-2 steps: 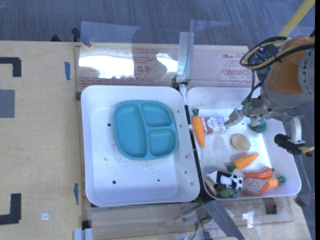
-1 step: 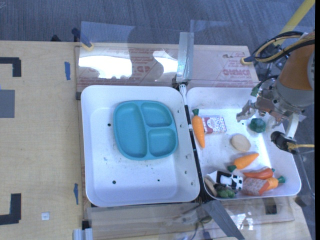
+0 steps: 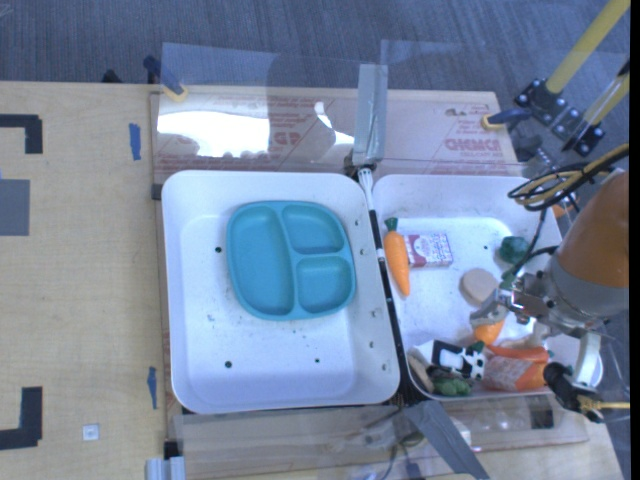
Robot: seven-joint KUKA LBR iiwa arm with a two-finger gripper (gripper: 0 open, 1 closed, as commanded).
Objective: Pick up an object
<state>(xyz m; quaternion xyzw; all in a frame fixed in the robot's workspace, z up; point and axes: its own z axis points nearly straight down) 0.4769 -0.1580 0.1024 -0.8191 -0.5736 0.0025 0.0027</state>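
Robot gripper [image 3: 497, 313] low over the cluttered right white bin [image 3: 440, 193]
Finger state cannot be told; an orange packet [image 3: 515, 366] lies just beneath, an orange toy carrot [image 3: 397, 259] well left. 1 teal divided plate [image 3: 290, 259] sits in the left white bin [image 3: 190, 288], on a wooden bench [image 3: 70, 268]

Both bins [image 3: 190, 368] white, left one flecked with dark specks. Divided plate [image 3: 291, 259] plain teal. Toy carrot [image 3: 397, 260] orange, green top. Small carton [image 3: 432, 250] red with white patches. Round disc [image 3: 478, 287] tan. Cow toy [image 3: 460, 359] black-and-white patched. Packet [image 3: 515, 368] orange. Arm [image 3: 600, 238] grey, orange band. Surface [image 3: 70, 298] pale wood, blue tape bits.
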